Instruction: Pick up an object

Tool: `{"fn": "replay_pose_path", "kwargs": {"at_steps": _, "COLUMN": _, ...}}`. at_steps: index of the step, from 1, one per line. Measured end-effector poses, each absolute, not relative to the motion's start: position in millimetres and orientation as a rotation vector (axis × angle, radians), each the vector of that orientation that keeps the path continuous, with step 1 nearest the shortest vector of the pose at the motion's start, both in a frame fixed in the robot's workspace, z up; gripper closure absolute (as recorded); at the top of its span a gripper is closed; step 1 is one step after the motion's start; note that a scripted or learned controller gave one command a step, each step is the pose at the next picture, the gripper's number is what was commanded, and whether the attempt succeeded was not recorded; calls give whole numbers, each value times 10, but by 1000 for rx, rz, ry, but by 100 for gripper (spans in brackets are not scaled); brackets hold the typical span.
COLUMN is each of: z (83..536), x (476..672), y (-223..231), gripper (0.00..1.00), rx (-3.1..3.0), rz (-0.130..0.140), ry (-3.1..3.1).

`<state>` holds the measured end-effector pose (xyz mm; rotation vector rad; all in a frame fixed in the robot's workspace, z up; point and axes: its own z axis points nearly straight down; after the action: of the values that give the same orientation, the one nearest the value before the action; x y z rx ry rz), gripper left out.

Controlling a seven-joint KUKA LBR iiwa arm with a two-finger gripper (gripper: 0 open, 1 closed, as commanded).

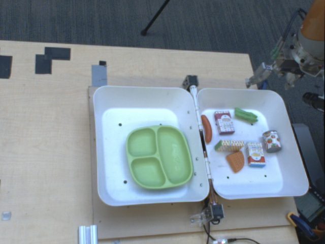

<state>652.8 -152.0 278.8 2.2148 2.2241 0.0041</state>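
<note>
The right bin holds several toy foods. A red sausage lies by its left wall, with a red and white carton and a green vegetable to its right. Lower down are a corn cob, an orange wedge, a second small carton and a small can. My gripper hangs above the bin's far right rim, open, with nothing between its fingers. It stands apart from all the items.
The left bin holds a green divided plate. A hinge bar runs between the bins. The arm's orange band is at the top right. Dark tape marks lie on the wooden bench at far left.
</note>
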Motion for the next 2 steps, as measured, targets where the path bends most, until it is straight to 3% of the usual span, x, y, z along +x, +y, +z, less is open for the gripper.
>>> {"fn": "replay_pose_path", "kwargs": {"at_steps": 1, "z": 1097, "x": 6059, "y": -1627, "gripper": 0, "rx": 2220, "rz": 0, "ry": 2224}}
{"fn": "replay_pose_path", "kwargs": {"at_steps": 2, "z": 848, "x": 5597, "y": -1164, "gripper": 0, "rx": 2216, "rz": 4, "ry": 2224}}
